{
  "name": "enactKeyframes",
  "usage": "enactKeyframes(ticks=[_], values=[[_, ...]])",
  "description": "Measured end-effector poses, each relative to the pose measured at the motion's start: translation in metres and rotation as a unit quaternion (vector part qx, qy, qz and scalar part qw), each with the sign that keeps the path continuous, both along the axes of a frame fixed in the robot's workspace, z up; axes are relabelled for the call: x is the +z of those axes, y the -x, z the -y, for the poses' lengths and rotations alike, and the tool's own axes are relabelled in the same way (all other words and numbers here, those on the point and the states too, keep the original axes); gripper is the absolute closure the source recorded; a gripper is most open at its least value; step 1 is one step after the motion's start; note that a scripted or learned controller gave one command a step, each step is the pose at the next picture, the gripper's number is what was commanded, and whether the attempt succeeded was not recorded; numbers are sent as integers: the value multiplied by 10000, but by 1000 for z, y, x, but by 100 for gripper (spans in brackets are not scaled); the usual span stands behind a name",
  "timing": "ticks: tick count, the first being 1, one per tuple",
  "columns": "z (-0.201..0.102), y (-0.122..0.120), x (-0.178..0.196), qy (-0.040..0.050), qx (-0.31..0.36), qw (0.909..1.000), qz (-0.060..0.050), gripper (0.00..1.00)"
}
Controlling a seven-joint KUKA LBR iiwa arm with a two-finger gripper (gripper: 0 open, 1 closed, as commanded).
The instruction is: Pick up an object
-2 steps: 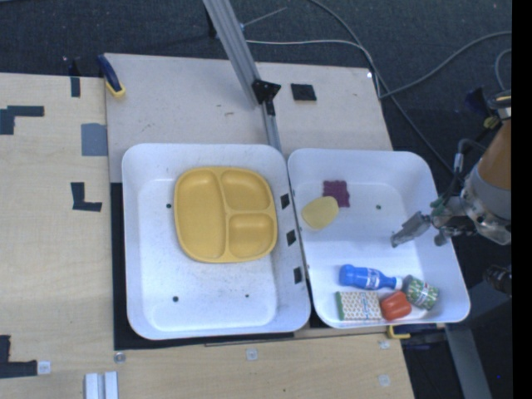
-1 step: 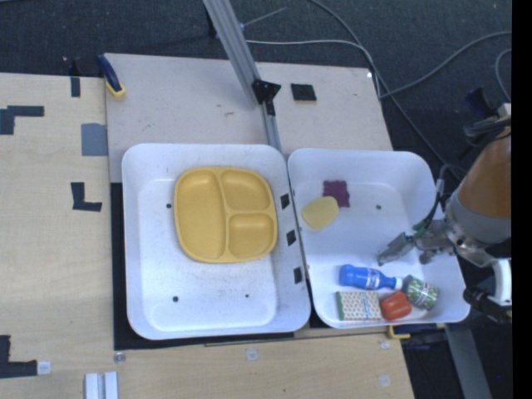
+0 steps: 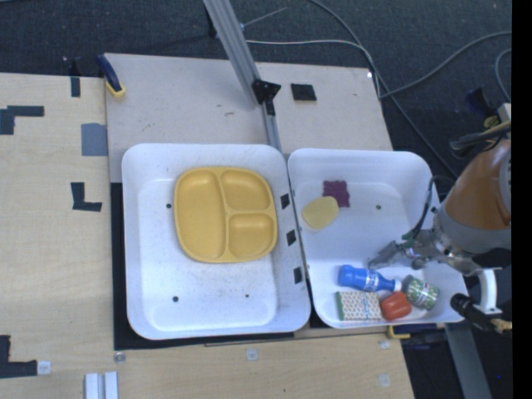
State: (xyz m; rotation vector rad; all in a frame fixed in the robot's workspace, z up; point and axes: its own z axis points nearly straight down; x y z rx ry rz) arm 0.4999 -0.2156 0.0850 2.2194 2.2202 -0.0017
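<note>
My gripper [image 3: 397, 256] hangs over the right side of the right bin [image 3: 391, 163], just above and to the right of a blue bottle [image 3: 363, 278] that lies on its side. The fingers look open with nothing between them. Along the bin's front edge lie a patterned box [image 3: 358, 305], a red object [image 3: 396, 306] and a small green and silver can [image 3: 421, 293]. Further back in the same bin are a pale yellow round object [image 3: 320, 213] and a purple object [image 3: 336, 193].
The left bin [image 3: 150, 223] holds a yellow divided plate [image 3: 225, 214]. A metal strut [image 3: 237, 44] slants across the bench behind the bins. The arm's orange band [image 3: 482, 198] stands just outside the right bin's right wall.
</note>
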Motion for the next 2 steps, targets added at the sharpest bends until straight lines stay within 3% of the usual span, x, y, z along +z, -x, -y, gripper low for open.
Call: enactKeyframes(ticks=[1,2], values=[[-1,-2,13,1,9,10000,23,100],[-8,-11,65,-7,11,10000,8,100]])
